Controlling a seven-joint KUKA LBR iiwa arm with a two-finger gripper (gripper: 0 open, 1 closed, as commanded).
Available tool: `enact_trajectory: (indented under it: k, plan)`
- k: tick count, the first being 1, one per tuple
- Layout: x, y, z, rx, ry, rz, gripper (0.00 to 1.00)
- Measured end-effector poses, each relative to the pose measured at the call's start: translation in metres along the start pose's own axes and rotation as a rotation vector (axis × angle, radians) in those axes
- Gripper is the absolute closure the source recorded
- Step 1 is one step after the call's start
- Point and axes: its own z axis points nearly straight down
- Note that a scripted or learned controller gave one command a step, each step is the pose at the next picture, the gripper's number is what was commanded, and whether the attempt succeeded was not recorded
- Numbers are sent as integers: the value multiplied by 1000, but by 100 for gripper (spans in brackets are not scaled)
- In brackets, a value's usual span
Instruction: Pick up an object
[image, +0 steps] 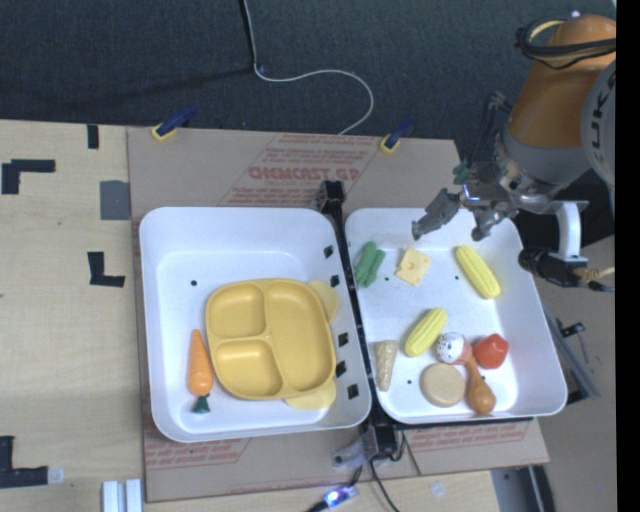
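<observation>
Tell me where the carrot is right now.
The carrot lies in the left bin, along its left side near the front corner, just left of the yellow divided plate, with its green top pointing toward the front edge.

A: Where is there room in the right bin (540, 400)?

B: The far left corner and the middle strip, between the cheese wedge (412, 267) and the near cluster, are bare. The far right holds a corn cob (477, 271), with the gripper (458, 222) hanging open just above the far rim.

A: And the near end?

B: Crowded. A second corn cob (424, 331), an egg (450, 347), a tomato (490, 351), a round bun (443, 384) and a brown piece (479, 391) sit touching or just beside each other. A green vegetable (369, 263) lies against the left wall.

A: The left bin (160, 240)?

B: The yellow divided plate (270, 335) takes the middle, a carrot (199, 367) just left of it. The far strip is open.
</observation>
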Motion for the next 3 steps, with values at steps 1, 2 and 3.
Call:
enact_trajectory:
  k: [1,2,3]
  plan:
    - [-8,-6,51,2,-1,1,0]
    - [-6,-8,116,4,0,0,0]
    - [-5,-9,162,5,0,0,0]
